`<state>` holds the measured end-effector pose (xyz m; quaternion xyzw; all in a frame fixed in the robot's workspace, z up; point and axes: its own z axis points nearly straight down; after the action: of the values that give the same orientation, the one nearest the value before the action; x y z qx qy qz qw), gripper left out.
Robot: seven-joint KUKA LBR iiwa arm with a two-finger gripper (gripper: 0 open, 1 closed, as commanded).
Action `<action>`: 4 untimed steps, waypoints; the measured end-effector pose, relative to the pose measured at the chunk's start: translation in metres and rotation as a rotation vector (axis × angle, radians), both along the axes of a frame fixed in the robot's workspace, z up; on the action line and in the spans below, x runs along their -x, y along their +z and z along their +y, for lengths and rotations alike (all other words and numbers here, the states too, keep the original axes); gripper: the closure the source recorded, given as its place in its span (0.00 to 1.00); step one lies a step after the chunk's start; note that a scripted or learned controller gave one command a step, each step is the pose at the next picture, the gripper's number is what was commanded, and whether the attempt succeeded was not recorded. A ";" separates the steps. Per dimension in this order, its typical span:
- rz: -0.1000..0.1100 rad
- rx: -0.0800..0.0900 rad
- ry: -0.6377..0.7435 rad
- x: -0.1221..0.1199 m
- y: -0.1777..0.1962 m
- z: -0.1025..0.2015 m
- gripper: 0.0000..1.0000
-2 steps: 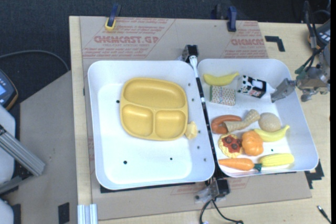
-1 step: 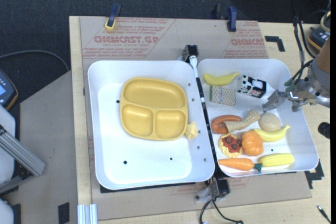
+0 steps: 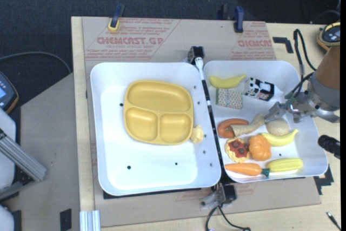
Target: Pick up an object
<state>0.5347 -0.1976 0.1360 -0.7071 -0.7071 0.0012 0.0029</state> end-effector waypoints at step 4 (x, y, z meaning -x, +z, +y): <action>-0.011 0.005 0.001 -0.002 0.068 0.003 1.00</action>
<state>0.5367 -0.1949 0.2044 -0.7068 -0.7074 -0.0008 -0.0029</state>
